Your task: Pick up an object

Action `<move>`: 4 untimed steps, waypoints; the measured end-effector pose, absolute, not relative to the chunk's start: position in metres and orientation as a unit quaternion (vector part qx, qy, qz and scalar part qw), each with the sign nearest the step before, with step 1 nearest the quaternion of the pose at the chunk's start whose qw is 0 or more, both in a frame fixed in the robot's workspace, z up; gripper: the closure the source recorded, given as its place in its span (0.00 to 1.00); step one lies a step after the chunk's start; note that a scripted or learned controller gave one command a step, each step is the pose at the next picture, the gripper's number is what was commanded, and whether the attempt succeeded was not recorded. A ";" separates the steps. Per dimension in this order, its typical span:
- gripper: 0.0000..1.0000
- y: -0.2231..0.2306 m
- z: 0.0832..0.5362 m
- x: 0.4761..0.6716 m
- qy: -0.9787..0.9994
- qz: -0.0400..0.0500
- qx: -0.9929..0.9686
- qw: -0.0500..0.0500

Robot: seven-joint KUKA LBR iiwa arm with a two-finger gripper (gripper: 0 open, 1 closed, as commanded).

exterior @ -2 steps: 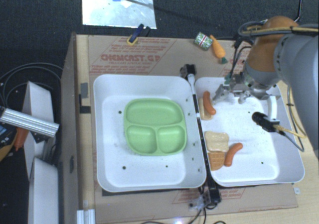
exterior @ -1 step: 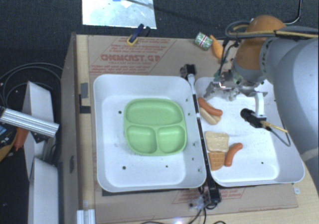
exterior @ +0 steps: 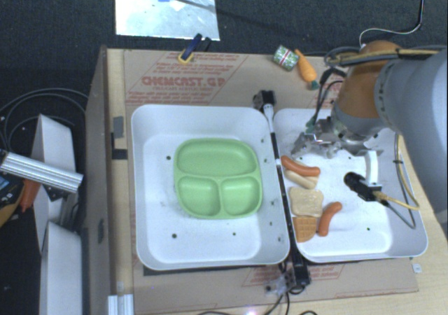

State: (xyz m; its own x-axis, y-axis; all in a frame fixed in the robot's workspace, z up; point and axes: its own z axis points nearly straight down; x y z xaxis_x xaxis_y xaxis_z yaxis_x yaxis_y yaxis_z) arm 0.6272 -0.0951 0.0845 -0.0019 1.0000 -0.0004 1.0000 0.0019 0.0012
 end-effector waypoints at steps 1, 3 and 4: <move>0.00 -0.092 0.084 0.597 0.708 0.000 0.707 0.000; 0.00 -0.098 0.085 0.603 0.707 0.001 0.707 0.001; 0.00 -0.087 0.084 0.580 0.707 0.000 0.707 0.000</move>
